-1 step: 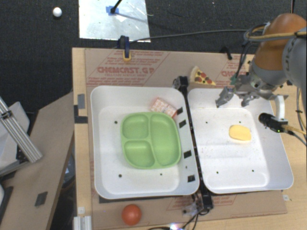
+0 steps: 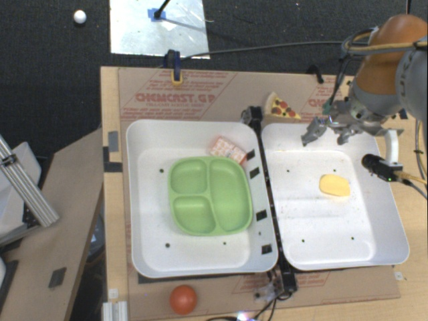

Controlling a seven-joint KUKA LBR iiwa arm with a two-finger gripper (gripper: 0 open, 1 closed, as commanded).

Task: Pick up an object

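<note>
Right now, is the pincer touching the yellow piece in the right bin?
Apart. The camera view shows the pincer near the right bin's far edge, with bare white floor between it and the yellow piece.

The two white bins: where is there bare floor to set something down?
The right bin has the most room: its whole front half, and the left part beside the yellow object. The gripper hangs over its back edge. The left bin is crowded: the green divided tray and pink packet leave just border strips.

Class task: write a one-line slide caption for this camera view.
Robot hand hovers over the right bin holding a yellow object; the left bin holds a green divided tray.
</note>
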